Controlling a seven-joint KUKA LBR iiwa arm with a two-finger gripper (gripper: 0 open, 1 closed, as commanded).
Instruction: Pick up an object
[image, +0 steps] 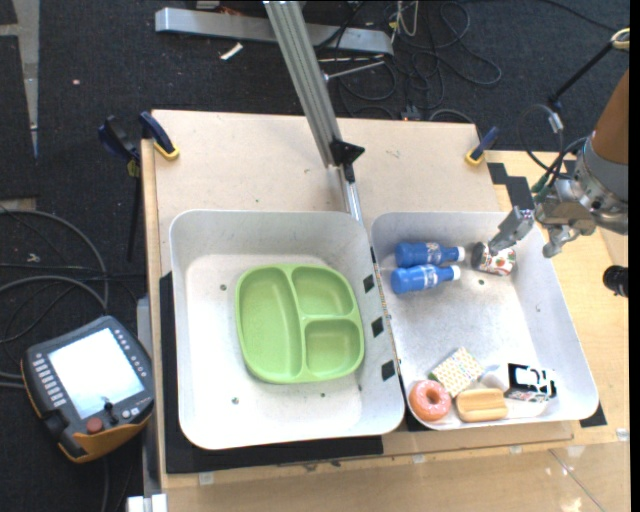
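- Dark carpeted floor all round, strewn with black cables; a teach pendant (88, 388) lying at lower left, screen up.
- Pale wooden bench (260, 160) in the middle, with yellow-tipped clamps at its far corners and a slanting aluminium bar (308, 82) rising from near the join of the bins.
- Left bin (200, 250), white and shallow, holding a green divided plate (299, 322) with three compartments, lying flat near the bin's centre.
- Right bin (555, 310), white, just beside the left one, carrying the smaller things in two groups (far end and near end).
- Grey arm (600, 190) entering at the right edge, over the right bin's far right corner.
- Gripper (538, 232) at the bin's far right rim, its two dark fingers spread apart, nothing between them; left finger tip just beside the small carton, contact not clear.
- Two blue bottles (425, 266) with white caps, lying on their sides next to each other at the far left of the right bin, caps pointing right.
- Small carton (494, 260), white and red, tilted, just right of the bottles.
- Along the near rim, left to right: pink-iced doughnut (431, 400), tan bread roll (481, 404), black-and-white packet (531, 380).
- Checkered yellow-and-white wafer (458, 371), just behind the doughnut and roll.
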